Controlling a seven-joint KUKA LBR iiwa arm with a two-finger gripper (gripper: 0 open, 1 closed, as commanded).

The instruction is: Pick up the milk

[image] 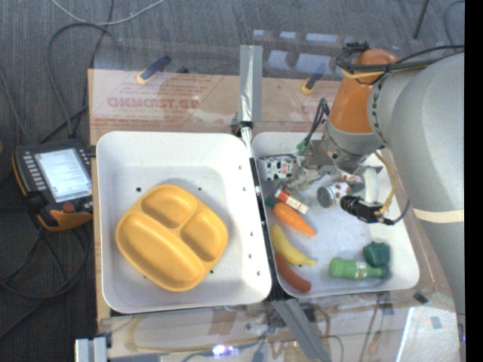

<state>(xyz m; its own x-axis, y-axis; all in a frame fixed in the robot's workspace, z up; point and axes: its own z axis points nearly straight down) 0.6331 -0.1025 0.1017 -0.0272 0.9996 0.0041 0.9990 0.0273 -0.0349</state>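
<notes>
The milk (276,167) is a small white carton with dark print, lying in the far left corner of the right bin (404,277). My gripper (304,172) hangs low below the orange wrist band, just right of the carton and close against its right end. Nothing in this view shows the carton being lifted; it rests on the bin floor.
Near the gripper lie a small red-capped bottle (291,200), a carrot (295,219), a banana (291,246), a red sausage (293,273), a grey can (327,195), a green bottle (355,268) and a dark green piece (376,253). A yellow divided plate (172,236) sits in the left bin (113,172).
</notes>
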